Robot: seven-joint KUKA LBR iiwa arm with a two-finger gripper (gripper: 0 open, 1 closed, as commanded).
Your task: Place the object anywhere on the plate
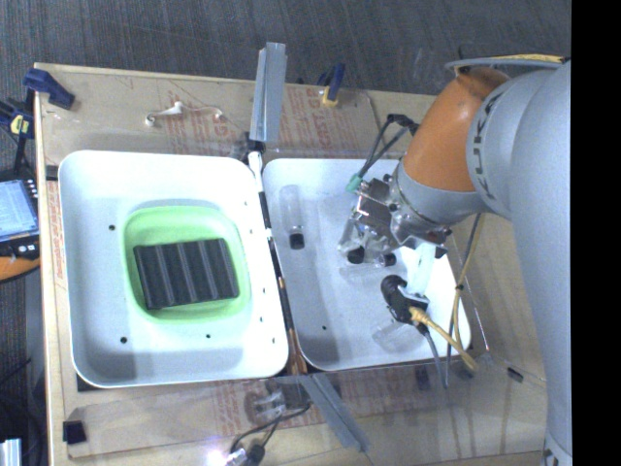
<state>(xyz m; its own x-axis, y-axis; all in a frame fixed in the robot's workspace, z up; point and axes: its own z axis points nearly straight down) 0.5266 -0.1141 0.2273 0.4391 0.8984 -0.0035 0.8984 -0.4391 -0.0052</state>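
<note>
the camera view looks down on a wooden table (116,100) carrying two shallow white bins side by side. the left bin (82,260) holds a pale green plate (136,226) with rounded corners, and on the plate lies a dark ribbed rectangular object (185,272), flat, roughly centred, its ridges running across its short side. the right bin (330,328) holds a small clear tube with a dark end (292,216), lying near the bin's left wall, well apart from the arm.

the grey arm (524,163) with its orange band (441,139) reaches in from the right and hangs over the middle of the right bin. the pincer (364,246) points down and toward the left, close to the bin floor; whether it is wide or narrow cannot be told from this angle, and nothing can be made out within its grip. just below it sits a dark fitting on the wrist (396,294) with a yellow cable (441,336) trailing toward the bin's lower right corner.

on the table beyond the bins a blue clamp (335,81) stands at the far edge, another blue clamp (47,85) at the far left corner, and a grey bar (268,90) rises between the two bins.
</note>
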